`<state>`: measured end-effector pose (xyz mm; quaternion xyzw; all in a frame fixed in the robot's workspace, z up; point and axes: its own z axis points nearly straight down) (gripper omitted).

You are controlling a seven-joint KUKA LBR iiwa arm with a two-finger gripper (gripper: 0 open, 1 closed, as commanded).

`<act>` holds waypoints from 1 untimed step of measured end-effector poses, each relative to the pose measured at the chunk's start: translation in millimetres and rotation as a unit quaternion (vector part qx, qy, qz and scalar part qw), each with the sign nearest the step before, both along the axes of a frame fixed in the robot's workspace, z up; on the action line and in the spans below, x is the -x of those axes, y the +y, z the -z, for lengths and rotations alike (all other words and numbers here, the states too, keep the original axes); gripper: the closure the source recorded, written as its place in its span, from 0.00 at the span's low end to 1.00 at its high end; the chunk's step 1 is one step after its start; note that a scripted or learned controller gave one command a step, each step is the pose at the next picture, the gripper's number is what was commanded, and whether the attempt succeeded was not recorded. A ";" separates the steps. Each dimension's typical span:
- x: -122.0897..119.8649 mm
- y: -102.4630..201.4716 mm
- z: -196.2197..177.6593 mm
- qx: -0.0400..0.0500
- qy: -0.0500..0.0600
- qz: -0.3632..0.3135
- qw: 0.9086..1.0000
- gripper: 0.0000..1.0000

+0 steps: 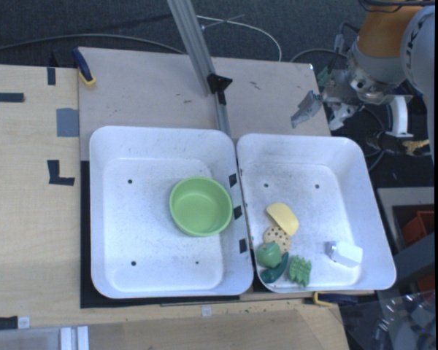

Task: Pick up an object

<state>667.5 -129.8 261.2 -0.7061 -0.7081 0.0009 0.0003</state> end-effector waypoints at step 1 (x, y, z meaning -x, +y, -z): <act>0.0 -0.1 0.0 0.000 0.000 0.000 1.000 0.00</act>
